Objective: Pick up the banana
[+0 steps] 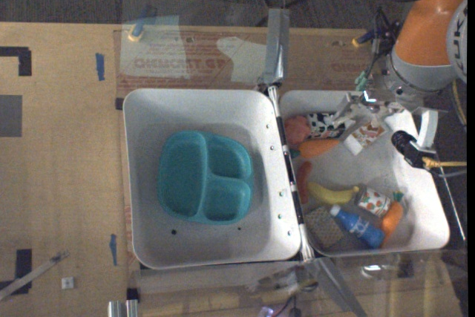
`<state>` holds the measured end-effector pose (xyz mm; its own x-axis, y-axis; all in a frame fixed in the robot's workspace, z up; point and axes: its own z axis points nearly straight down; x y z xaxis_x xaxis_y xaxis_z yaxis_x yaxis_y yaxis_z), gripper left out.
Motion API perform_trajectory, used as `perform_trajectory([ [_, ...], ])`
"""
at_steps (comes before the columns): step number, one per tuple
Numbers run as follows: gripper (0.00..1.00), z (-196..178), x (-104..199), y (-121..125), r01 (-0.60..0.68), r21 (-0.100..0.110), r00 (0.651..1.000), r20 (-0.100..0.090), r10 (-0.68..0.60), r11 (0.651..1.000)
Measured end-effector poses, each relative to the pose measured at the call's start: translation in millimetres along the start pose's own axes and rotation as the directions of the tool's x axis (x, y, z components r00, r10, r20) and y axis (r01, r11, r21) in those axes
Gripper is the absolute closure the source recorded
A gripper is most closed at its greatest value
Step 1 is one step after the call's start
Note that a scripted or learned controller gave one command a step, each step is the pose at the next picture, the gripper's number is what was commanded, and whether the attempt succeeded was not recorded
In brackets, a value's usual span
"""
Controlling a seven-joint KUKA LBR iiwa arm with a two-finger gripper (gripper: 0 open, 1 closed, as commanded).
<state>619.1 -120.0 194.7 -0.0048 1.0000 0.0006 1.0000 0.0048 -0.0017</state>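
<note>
The yellow banana [332, 194] lies on its side in the middle of the right bin [434, 223], curved, with its stem end toward the bin's left wall. My gripper [361, 106] hangs over the back part of the same bin, well behind the banana and apart from it. It is just above a small white carton [367, 134] and beside a black-and-white cow-patterned item [322, 122]. The arm's orange band [430, 15] shows at the top right.
Close around the banana are a blue bottle [358, 227], a strawberry-printed carton [373, 202], a small carrot [392, 215], a long orange vegetable [319, 148] and a peach-coloured item [296, 128]. The left bin [141, 122] holds a teal divided plate [205, 177].
</note>
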Motion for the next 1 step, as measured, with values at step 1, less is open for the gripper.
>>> perform_trajectory([
  [1, 0.00, 83.0, -1.1, -52.5, 0.070, -0.002, 0.998, 0.001, -0.070, 0.998],
])
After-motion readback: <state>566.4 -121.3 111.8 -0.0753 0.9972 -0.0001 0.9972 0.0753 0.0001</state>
